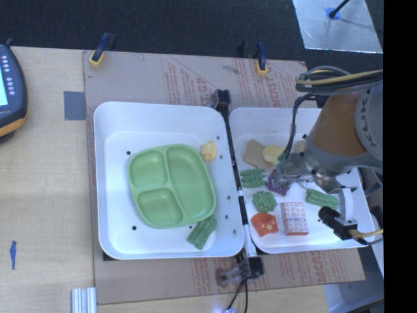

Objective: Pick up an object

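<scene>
Purple toy piece (279, 186) sits under the hand (287, 175) in the crowded right white bin (365, 204); grip state unreadable, so confirm closure before a straight vertical lift.

Wooden bench (45, 194) on dark carpet (163, 12), bright floor patch (335, 15).

One fixed camera looked down at a slant from above the bench (52, 194), showing both white bins (104, 175) from moderate distance.

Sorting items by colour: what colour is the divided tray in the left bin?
Light green, seen in the camera view: the tray lies in the left bin.
</scene>
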`<action>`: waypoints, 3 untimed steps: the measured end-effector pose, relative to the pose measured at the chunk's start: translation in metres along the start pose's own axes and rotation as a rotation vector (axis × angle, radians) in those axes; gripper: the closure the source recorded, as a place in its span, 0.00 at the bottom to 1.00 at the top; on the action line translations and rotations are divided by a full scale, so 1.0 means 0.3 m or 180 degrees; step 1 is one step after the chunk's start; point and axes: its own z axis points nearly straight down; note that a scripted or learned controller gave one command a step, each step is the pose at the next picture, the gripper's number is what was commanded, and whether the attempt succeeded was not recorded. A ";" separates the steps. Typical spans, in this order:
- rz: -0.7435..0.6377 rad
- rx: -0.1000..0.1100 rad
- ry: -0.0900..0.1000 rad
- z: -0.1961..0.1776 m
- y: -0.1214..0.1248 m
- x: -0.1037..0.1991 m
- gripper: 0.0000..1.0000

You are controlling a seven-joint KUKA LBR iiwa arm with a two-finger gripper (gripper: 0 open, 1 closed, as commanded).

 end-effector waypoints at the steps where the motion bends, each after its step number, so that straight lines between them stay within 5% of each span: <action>1: -0.0003 0.0001 -0.0002 0.001 0.000 0.000 0.00; 2: -0.0006 0.0001 -0.0005 -0.034 0.000 -0.002 1.00; 3: -0.0009 0.0002 -0.0006 -0.032 0.000 -0.002 0.00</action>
